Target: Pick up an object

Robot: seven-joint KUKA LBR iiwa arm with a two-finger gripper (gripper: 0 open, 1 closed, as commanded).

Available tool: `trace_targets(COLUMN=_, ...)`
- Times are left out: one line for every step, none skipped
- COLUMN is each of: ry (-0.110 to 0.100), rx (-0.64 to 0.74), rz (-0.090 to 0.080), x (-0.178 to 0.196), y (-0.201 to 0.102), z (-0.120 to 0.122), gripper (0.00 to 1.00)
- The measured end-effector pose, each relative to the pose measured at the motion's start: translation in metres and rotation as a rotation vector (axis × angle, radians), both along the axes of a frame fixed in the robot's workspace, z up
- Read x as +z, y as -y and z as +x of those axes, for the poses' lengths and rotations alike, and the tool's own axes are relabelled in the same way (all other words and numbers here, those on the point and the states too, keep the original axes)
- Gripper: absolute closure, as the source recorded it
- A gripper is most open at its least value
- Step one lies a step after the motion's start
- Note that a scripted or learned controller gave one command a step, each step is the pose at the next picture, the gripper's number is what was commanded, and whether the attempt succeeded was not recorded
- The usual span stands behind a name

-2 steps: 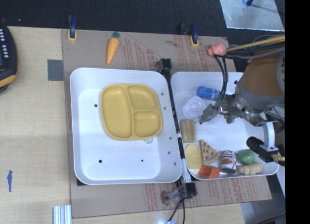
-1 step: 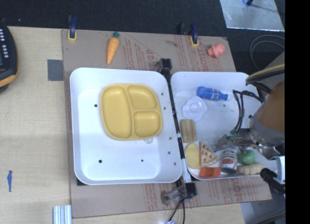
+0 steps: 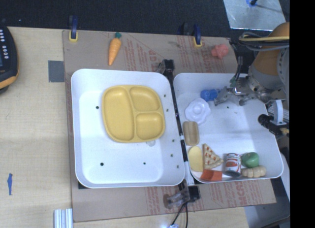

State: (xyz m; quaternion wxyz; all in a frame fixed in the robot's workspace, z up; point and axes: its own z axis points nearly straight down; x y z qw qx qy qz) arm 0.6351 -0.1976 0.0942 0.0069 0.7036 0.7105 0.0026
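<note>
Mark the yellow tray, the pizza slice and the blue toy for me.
yellow tray (image 3: 117, 111): camera view, on its long left compartment.
pizza slice (image 3: 211, 157): camera view, middle of the topping.
blue toy (image 3: 208, 95): camera view, centre of its body.

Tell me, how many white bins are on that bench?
2: the left bin holds a yellow tray; the right bin holds small toys.

One camera hung fixed above the bench (image 3: 39, 123), looking down at a slant. It took in both white bins (image 3: 83, 123) — the arm (image 3: 268, 64) entered from the right.
</note>
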Motion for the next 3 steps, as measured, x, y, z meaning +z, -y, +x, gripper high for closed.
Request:
trace_targets(ry=-0.014, rx=-0.003, rz=0.008, x=0.068, y=-0.044, z=-0.051, gripper=0.0)
trace_targets(ry=-0.014, rx=0.001, rz=0.006, x=0.007, y=-0.094, z=0.006, gripper=0.0)
trace_targets(ry=-0.027, rx=-0.012, rz=0.008, x=-0.004, y=-0.053, z=-0.105, gripper=0.0)
